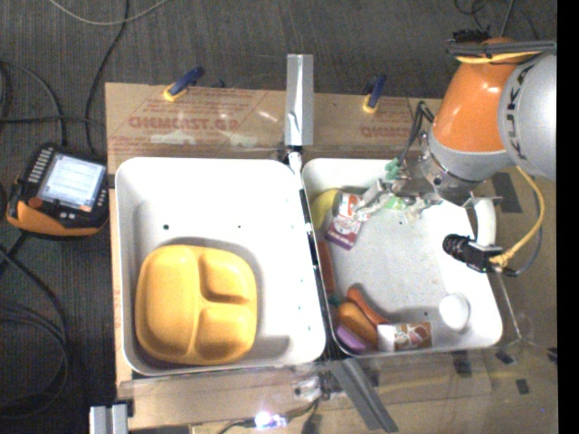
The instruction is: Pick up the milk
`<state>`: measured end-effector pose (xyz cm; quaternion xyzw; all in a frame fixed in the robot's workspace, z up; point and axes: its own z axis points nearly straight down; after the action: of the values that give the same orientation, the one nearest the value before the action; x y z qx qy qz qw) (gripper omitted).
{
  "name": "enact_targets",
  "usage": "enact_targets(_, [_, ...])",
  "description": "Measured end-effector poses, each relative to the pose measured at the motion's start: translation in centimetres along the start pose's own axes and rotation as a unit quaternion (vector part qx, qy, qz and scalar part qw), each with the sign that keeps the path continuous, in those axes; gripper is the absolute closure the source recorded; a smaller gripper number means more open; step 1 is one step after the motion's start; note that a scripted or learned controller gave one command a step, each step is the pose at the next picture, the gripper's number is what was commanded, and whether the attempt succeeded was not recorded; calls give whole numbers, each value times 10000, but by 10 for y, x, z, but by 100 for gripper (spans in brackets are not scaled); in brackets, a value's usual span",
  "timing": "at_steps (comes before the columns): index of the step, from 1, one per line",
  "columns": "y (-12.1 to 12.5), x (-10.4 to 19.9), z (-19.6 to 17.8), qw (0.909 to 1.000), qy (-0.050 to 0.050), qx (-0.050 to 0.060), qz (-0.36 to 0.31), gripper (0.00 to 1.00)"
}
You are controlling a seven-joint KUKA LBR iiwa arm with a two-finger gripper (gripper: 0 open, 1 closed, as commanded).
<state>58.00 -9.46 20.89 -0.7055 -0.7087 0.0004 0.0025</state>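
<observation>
You cannot tell how the jaws (391, 191) stand; they hang over the right bin (412, 265), near its far edge. The milk (404, 336), a small boxy carton, lies at the near wall, well apart. Your risk: smooth card may slip, and the rounded orange toy (362, 311) just beside it may be caught instead. The yellow tray (197, 302) looks like glossy plastic.

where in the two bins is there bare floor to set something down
Right bin: bare floor in the middle, bordered by the gripper and small carton above, the white cup at right and the milk carton below. Its left edge and near-left corner are crowded. Left bin: a bare strip runs along the far side above the yellow tray.
</observation>
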Motion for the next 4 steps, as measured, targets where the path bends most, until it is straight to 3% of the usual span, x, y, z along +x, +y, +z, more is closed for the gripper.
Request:
enact_targets(1, [-33,-69,98,10000,-10,7,0,0])
enact_targets(2, [-32,-66,90,10000,21,12,-16,100])
enact_targets(3, [-32,-66,90,10000,21,13,-18,0])
enact_targets(4, [-41,-79,51,9903,-24,-11,-1389,0])
